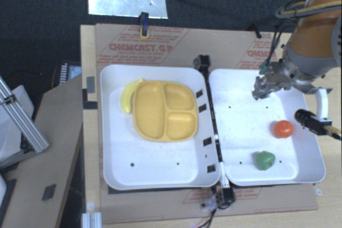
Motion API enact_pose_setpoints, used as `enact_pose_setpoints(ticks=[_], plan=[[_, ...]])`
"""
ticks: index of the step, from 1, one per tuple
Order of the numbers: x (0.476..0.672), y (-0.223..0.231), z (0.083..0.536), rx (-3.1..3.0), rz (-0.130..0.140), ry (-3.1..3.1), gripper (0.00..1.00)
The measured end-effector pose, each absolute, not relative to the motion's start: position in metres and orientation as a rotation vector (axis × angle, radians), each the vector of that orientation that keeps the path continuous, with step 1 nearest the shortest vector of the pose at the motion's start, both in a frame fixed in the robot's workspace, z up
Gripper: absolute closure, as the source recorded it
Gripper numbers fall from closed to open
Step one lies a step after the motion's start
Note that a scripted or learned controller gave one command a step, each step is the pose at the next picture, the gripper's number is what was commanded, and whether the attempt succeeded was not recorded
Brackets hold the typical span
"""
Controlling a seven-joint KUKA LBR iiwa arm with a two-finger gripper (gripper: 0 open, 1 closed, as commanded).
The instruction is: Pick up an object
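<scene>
Right now the pincer (260,89) hovers over the right white bin (235,115); whether it's clenched, I cannot tell. Nearby, the small round orange ball (283,128) looks light, smooth, likely to roll; grip across its middle.

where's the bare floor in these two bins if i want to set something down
The right bin is mostly bare: its whole left and middle floor, bordered by the gripper above and the orange ball and green object at right. The left bin is crowded by the yellow tray and banana; only its front strip is free.
</scene>
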State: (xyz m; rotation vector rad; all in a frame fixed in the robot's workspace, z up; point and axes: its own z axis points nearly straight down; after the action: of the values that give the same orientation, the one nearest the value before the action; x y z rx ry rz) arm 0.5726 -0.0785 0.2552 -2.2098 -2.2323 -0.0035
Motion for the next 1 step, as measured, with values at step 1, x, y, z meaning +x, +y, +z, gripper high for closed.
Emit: enact_pose_setpoints(ticks=[1], plan=[[0.5544, -0.0211, 0.2555, -2.209, -0.004, -2.232, 1.00]])
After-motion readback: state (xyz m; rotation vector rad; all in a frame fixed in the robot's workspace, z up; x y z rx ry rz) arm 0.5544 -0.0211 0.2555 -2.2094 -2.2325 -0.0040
